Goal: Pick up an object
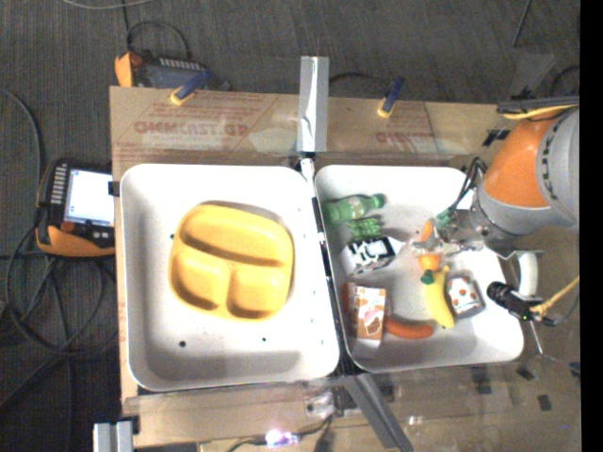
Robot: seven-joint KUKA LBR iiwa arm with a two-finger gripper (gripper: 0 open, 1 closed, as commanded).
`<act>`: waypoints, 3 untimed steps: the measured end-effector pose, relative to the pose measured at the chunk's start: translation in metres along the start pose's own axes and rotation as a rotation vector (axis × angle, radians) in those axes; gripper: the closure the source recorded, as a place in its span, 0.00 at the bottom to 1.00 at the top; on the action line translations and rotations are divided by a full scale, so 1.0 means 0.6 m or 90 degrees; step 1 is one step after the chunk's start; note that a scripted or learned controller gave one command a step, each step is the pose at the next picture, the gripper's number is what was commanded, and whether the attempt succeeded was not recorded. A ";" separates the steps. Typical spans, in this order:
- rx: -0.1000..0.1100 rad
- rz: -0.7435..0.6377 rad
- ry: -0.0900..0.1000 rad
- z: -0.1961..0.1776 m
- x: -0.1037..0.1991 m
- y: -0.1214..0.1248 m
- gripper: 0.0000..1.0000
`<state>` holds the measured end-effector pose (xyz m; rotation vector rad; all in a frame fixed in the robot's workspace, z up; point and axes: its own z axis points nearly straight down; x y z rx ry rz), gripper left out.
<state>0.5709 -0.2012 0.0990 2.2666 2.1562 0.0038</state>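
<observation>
right bin (490, 351) front: sausage (409, 329), juice carton (368, 310) | gripper (436, 244) at 3 o'clock, low over banana (435, 293), likely targeting it; grip state: cannot tell | far: green bottles (354, 207) | left bin (151, 347): yellow tray (232, 259), parked aside

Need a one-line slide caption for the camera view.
KUKA arm's pincer poised over the right bin of toy groceries near a banana; yellow divided tray in the left bin.

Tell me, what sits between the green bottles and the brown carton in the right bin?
In the camera view, a black-and-white item lies between the green bottles and the brown carton.
</observation>
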 end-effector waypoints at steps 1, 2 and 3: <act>0.009 0.045 0.003 -0.125 -0.029 -0.003 1.00; 0.010 0.076 0.003 -0.087 0.016 -0.059 1.00; 0.010 0.222 0.001 -0.192 0.069 0.024 1.00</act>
